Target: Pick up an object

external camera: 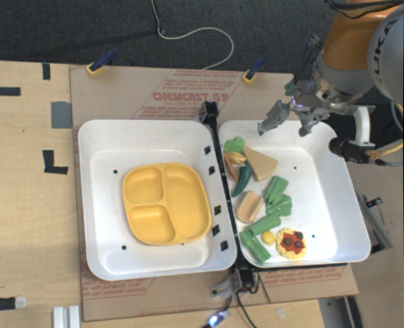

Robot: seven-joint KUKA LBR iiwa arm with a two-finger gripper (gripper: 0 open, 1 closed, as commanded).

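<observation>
Two white bins sit side by side on the desk. Nearest the camera, the right bin (338, 203) has toy food heaped along its left wall: a little pizza (291, 243), green pieces (277, 193), a bread slice (249, 206) and a tan wedge (259, 162) further back. The left bin (99, 183) just holds a yellow divided plate (166, 203). Beyond the pile, the pincer (284, 124) hangs over the bin's far rim, fingers spread wide and holding nothing, probably lining up for a drop.
</observation>
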